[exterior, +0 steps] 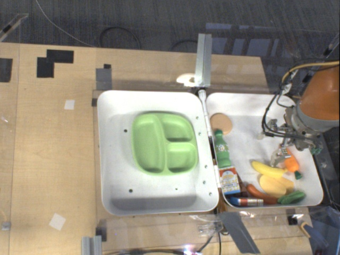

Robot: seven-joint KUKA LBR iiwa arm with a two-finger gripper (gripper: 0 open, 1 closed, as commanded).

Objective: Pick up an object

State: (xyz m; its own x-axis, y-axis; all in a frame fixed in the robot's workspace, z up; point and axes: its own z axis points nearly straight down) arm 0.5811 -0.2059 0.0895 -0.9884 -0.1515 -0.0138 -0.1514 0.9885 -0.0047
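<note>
With the gripper (281,155) low beside the orange carrot-like toy (291,164), its grip state indeterminable, that toy looks light, rigid, slippery: grasp across its middle.

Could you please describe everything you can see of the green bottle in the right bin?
The bottle lies on its side along the left wall of the right bin, its green neck pointing toward the far end and its base toward the near edge. It looks like plastic, with a white and orange printed label. A round tan disc sits just beyond its cap, and a marker lies by its base.
</note>
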